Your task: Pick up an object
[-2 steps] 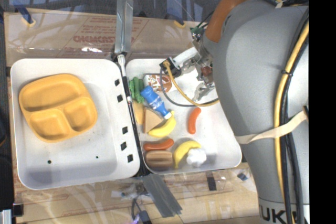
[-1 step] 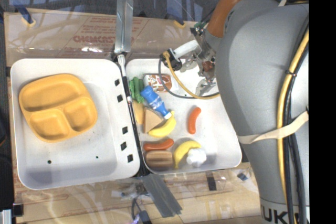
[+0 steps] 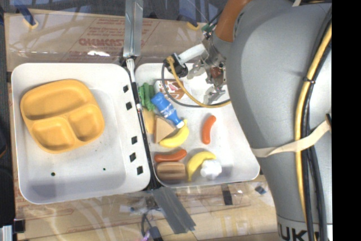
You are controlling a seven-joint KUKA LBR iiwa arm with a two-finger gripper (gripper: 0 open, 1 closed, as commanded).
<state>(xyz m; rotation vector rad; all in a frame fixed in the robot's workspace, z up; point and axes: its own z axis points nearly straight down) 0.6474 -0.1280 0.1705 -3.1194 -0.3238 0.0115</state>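
Toy food is what the pick is about, and it's all crammed into the right bin (image 3: pixel 243 150). Over in the left bin (image 3: pixel 34 178) a yellow divided tray (image 3: pixel 62 114) is parked well apart from everything, so nothing there gets in the way.

Along the wall between the two bins, a green piece (image 3: pixel 148 95), a blue bottle (image 3: pixel 167 109), a tan wedge (image 3: pixel 162 130) and a banana (image 3: pixel 176 137) are piled touching each other. If that heap is aimed at, two things could easily be nudged at once, or something could get wedged against the bin wall and slip out. Just below, a sausage (image 3: pixel 170 155) and a hot dog bun (image 3: pixel 170 171) are pressed together next to a second banana (image 3: pixel 197 162) and a white lump (image 3: pixel 211 169), so the same crowding problem applies.

The red sausage (image 3: pixel 208 128) is lying alone on bare floor, probably the safest target, though a round thing like that could be rolled away by a slightly off-centre close.

The gripper (image 3: pixel 213 83) is hung over the upper part of the right bin, with a yellow cable (image 3: pixel 189 101) looped close by that could be snagged or dragged across the toys. Whether the jaws are open or closed can't be told from this angle, and nothing is seen between them.
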